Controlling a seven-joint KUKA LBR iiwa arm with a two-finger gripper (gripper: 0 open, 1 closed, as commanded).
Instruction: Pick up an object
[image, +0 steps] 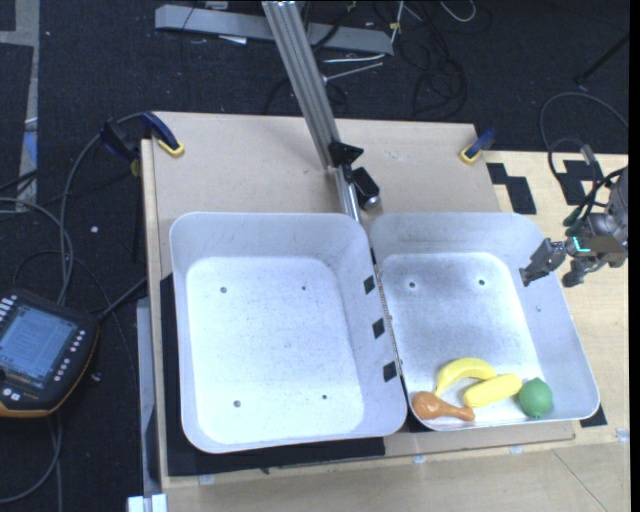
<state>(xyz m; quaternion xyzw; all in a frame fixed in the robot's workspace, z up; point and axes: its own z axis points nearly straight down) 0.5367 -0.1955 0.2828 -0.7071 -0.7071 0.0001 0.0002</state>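
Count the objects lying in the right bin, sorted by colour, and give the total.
Yellow: 2, a curved yellow plastic banana and a straight yellow plastic piece
Orange: 1, an orange drumstick-shaped toy
Green: 1, a round green fruit toy
Total: 4

This looks like a robot lab. A wooden bench (260, 170) holds two white bins (268, 325) side by side. Black cables (60, 240) lie across the dark floor. A control pad with a screen (35, 350) sits beside the bench, and a metal pole (310, 90) stands behind.
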